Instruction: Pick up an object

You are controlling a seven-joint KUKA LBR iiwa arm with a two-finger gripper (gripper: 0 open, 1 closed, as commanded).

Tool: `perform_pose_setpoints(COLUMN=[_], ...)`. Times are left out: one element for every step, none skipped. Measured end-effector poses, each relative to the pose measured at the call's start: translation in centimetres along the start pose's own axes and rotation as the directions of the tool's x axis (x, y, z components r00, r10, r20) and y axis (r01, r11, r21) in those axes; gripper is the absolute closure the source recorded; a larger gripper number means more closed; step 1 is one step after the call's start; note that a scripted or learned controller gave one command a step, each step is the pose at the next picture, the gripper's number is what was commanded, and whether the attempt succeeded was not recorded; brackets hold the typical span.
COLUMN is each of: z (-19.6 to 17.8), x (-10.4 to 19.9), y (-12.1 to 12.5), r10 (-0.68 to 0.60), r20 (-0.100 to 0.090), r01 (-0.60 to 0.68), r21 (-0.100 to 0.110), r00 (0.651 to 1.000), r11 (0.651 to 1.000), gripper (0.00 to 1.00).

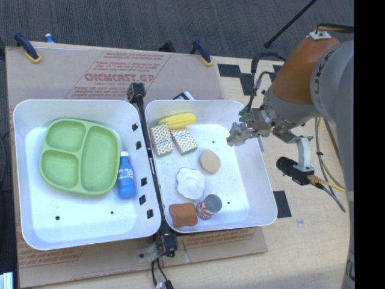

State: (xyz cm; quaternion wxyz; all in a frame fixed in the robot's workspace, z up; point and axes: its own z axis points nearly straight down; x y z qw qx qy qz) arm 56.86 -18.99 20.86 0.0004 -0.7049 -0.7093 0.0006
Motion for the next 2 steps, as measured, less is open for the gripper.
perform_pose_setpoints(z=[-1.7,0.2], x=[3.0,1.8], y=[-4.6,-0.3], r10=[0.0,-0.002], r20=[0.0,0.0], r01=[0.0,0.002], r21=[0.002,0.001], r00=[1.0,1.0], r11=[1.0,1.0], gripper=[1.0,1.0])
